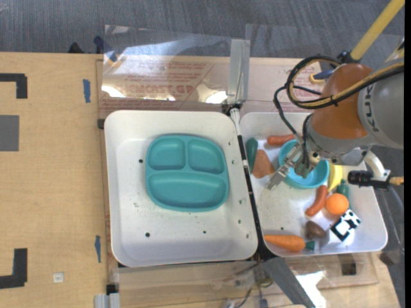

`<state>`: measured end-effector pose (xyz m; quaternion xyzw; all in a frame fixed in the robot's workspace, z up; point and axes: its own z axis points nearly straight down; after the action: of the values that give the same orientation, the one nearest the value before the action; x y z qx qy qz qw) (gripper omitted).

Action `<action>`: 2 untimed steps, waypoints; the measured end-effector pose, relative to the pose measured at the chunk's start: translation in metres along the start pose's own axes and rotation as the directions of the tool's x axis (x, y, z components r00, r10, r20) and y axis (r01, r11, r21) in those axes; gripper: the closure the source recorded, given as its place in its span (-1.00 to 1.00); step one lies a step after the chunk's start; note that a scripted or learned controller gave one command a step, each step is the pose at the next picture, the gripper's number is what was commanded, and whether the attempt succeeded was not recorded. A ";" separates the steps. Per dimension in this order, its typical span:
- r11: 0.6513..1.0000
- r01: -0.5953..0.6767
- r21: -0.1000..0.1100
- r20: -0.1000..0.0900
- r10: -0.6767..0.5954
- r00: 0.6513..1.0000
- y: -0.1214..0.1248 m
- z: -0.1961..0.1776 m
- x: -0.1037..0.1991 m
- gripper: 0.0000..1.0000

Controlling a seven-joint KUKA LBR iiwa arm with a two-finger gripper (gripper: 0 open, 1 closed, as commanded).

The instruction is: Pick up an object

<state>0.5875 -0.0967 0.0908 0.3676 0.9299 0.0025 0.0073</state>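
Wooden bench [45, 172] bears two white bins [128, 236]

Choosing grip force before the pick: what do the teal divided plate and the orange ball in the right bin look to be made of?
The teal divided plate looks like moulded plastic, matte with a soft sheen: uniform colour, rounded compartment ridges. The orange ball looks like smooth plastic or rubber, probably toy fruit; even colour, too small to tell which.

Bright, even light; glare on the clear plastic sheet [168, 69]; slightly soft focus.

Teal tray [187, 172], white bins [122, 172]
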 end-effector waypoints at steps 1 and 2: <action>0.999 0.043 0.001 0.001 -0.043 0.999 -0.050 -0.001 0.040 -1.00; 0.998 0.058 0.001 0.003 -0.058 0.998 -0.013 0.000 0.006 -1.00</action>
<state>0.5742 -0.1025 0.0907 0.3406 0.9402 0.0012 0.0087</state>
